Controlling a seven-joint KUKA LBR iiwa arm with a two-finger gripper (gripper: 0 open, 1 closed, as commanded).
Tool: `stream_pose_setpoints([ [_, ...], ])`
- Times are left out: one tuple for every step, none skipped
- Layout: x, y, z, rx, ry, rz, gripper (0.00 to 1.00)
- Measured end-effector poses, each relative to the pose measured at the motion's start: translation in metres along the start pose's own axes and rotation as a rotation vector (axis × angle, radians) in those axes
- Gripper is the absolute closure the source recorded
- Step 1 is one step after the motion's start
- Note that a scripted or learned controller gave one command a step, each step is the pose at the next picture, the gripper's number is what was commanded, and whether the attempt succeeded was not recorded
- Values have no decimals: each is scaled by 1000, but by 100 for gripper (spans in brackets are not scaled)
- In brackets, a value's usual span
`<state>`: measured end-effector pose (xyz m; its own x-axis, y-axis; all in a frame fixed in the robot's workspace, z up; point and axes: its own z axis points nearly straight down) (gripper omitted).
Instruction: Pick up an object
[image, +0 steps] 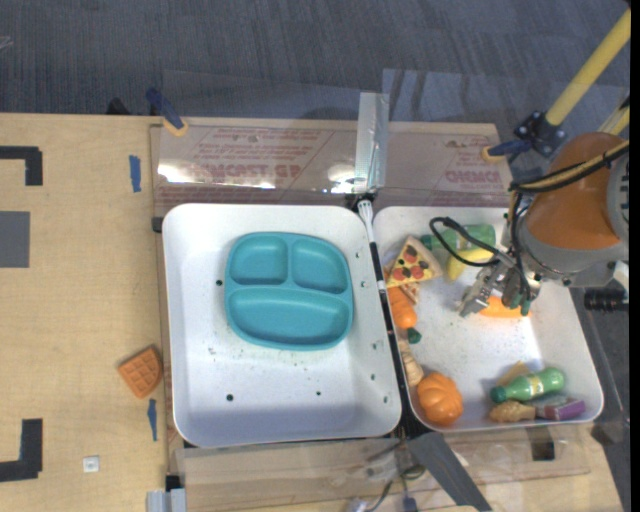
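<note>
the gripper (497, 297) hangs low in the right bin (585, 345), just over a small orange toy (503, 309) near the bin's middle; i cannot tell its state. the toy looks light, stiff and smooth, likely plastic, so it may slip. best pinched across its narrow width.

My arm (585, 215) runs out past the right edge, so I see its wrist end alone. My gripper (495, 298) covers part of an orange item (502, 309) under it; the item's shape is not readable. My fingers are too small and blurred to judge. A yellow item (470, 255) lies partly behind black cable (452, 232).
</note>
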<state>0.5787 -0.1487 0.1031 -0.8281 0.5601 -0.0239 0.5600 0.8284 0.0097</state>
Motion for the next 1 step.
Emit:
stream_pose_setpoints([
  [16, 75, -123, -2, 8, -20, 100],
])
